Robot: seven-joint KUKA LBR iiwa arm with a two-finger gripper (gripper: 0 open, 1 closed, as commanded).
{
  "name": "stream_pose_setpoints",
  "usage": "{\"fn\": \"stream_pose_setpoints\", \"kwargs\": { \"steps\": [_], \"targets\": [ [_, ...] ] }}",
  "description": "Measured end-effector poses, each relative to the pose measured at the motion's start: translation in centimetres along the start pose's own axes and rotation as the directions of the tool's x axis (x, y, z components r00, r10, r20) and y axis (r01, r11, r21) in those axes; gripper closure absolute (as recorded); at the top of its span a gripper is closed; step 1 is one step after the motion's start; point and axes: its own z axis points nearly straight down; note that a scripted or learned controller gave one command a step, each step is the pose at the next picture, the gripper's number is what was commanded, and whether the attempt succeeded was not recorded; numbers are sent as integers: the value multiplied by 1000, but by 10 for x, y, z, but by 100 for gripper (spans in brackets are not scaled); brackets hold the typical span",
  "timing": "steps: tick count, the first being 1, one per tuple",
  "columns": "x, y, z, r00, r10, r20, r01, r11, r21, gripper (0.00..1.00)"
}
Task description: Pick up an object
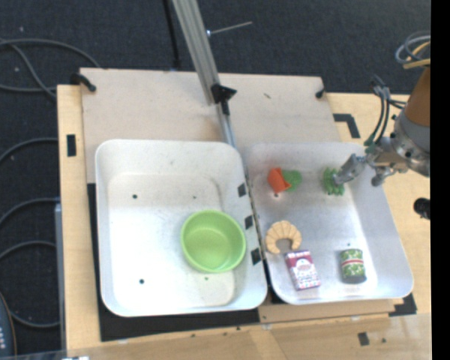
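Two shallow white bins side by side on a wooden bench: left bin (135,201), right bin (382,238). In the left bin, toward its near right corner, a green bowl (213,241), upright, mouth up. In the right bin, five small things, all apart from each other: an orange and green toy carrot (283,180) near the far left, a small green leafy piece (332,180) to its right, a tan croissant (283,235) by the left wall, a red and white carton (303,269) lying flat just nearer than the croissant, a green can (352,265) on its side to the right of the carton. Reaching in from the right over the far right of the right bin, the gripper (350,169), tips just beside the leafy piece. Cannot tell how the hand stands, nor whether anything held
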Motion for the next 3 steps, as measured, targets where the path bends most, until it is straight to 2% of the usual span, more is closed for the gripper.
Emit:
{"fn": "stream_pose_setpoints", "kwargs": {
  "steps": [1, 3],
  "targets": [
    [0, 0, 0, 1000, -1, 1, 1, 1000, 0, 0],
    [-6, 7, 106, 1000, 4, 1, -4, 1000, 4, 0]
  ]
}}
